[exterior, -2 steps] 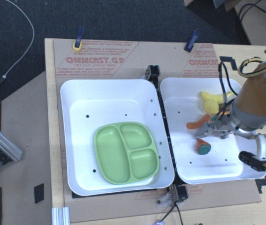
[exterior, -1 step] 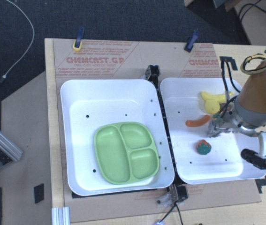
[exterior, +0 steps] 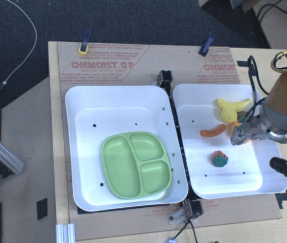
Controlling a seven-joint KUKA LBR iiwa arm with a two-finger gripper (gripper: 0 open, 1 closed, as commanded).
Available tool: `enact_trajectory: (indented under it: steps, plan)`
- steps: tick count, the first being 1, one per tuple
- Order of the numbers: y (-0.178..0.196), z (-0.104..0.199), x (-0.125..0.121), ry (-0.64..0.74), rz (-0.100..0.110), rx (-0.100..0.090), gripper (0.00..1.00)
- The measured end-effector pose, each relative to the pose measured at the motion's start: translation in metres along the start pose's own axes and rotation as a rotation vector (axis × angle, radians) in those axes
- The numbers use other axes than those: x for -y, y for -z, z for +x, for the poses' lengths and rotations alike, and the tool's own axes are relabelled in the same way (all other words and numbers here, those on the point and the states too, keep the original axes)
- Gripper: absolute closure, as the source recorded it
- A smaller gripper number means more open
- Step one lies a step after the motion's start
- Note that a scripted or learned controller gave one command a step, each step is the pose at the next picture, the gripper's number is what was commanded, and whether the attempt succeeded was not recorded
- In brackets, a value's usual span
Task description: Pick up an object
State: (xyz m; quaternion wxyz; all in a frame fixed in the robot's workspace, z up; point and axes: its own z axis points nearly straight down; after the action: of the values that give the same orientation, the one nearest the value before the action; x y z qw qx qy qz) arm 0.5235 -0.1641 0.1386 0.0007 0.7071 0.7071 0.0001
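Seemingly the only view, from above the bench, catches the gripper (exterior: 240, 134) low inside the right bin (exterior: 224, 184), at that bin's far-right side, with the grey and orange arm behind it. How it stands cannot be told: the metal head is small and dark against the bin floor, and nothing can be seen held in it.

Three small things lie close to the gripper. Just to its left, nearly touching, is an orange sausage-shaped piece (exterior: 213, 131), lying flat and slightly curved. Just beyond the gripper, toward the back of the bin, sits a yellow banana-like toy (exterior: 230, 109), bent, with a paler tip. A little nearer the front than the gripper is a small round teal object (exterior: 220, 159) with an orange patch on top. Any of these could serve as the object to pick.

Well off to the gripper's left, the left bin (exterior: 82, 135) holds a green divided plate (exterior: 135, 163) with three compartments.

The risk, as I judge it, is crowding: the orange piece and the yellow toy lie so near the gripper that closing may nudge one aside or pinch only an edge. The teal object looks round and may roll away from a grasp.
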Motion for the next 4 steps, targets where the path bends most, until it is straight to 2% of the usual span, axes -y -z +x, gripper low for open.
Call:
enact_trajectory:
  steps: [1, 2, 4]
  plan:
    - [0.046, 0.002, 0.006, 0.001, -0.004, 0.001, 1.0]
    - [0.104, 0.007, -0.003, 0.002, -0.006, 0.002, 1.0]
    - [0.089, 0.099, -0.031, 0.005, 0.0, -0.001, 1.0]
